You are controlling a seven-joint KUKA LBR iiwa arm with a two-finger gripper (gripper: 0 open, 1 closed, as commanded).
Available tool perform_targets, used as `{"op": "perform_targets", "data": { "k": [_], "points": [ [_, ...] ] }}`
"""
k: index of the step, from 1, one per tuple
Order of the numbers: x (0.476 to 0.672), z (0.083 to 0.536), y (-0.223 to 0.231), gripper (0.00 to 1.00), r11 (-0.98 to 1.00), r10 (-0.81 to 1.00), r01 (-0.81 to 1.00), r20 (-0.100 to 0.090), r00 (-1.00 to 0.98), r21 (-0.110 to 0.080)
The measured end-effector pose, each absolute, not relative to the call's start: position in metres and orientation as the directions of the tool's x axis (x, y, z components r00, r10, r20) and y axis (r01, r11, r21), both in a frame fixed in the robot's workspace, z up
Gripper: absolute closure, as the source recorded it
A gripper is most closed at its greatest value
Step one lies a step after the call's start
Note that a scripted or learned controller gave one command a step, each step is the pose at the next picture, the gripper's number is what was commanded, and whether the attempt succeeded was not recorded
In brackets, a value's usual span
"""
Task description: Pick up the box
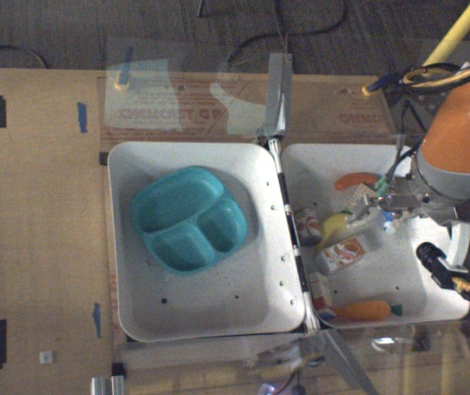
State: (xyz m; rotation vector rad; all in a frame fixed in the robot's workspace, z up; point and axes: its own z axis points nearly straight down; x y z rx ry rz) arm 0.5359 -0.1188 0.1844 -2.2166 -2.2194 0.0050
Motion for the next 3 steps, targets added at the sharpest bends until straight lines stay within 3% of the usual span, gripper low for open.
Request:
{"op": "perform_targets", "data": {
  "k": [1,2,3],
  "points": [
    [0.546,0.311,-0.126,0.0,-0.257,0.966,0.966,-0.003,0.257,-0.003],
    [0.628,0.194,-0.087,0.0,-0.18,0.984,0.984,-0.001,0.18,-0.006],
    [0.597,0.103,-0.109,0.0,-0.103,0.995,0.995,-0.001,0.103,0.015]
  ]
}}
